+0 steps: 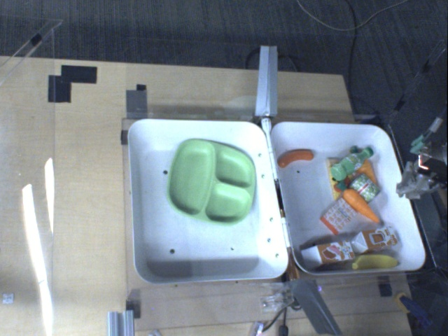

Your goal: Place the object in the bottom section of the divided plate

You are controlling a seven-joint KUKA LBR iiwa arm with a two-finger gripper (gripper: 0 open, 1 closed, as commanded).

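Observation:
A green divided plate lies in the left white bin; it has one long section on its left and two smaller ones on its right, and nothing lies in any of them. The right bin holds the loose objects: a sausage, a green bottle, a carrot, an orange packet, a brown and white carton and a banana. A grey part of my gripper sits at the view's right edge, just outside the right bin's right wall and away from the objects.
A metal divider post stands between the bins at the back. Wooden bench top stretches to the left of the bins. Cables run over the dark floor at the top right.

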